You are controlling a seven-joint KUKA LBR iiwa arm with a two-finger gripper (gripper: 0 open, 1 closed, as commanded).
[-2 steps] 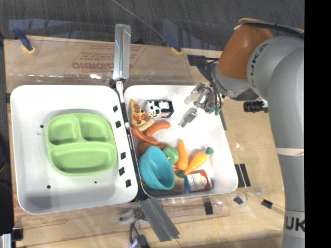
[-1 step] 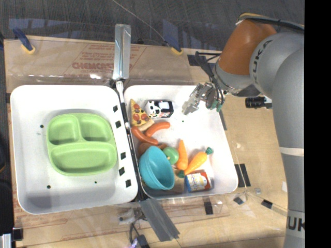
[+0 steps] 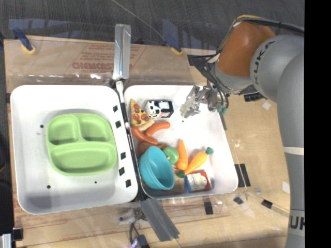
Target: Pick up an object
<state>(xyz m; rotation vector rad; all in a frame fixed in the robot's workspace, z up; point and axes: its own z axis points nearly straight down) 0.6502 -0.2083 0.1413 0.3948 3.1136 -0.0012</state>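
**Jaws hang over the right bin's far side with nothing visibly held**

Jaws (image 3: pixel 192 106) of the grey arm (image 3: pixel 269 61) hang above the far right part of the right bin (image 3: pixel 220 154), over bare white floor; how far they stand open I cannot tell, and no object shows between them.

Nearest the front edge of that bin lie a small can with an orange label (image 3: pixel 198 181) and a blue bowl (image 3: pixel 156 168) tipped on its side against the left wall. Just behind them sit a green round toy (image 3: pixel 171 155) and two toy carrots (image 3: pixel 189 159), touching one another. Farther back a red sausage (image 3: pixel 153 129) lies along the left wall, with a pizza slice (image 3: pixel 137 112) beyond it and a black-and-white cow-patterned toy (image 3: pixel 158 108) near the far edge, just left of the jaws.

The left bin (image 3: pixel 26 138) holds a green divided plate (image 3: pixel 81 143). Both bins rest side by side on the counter (image 3: pixel 258 154).
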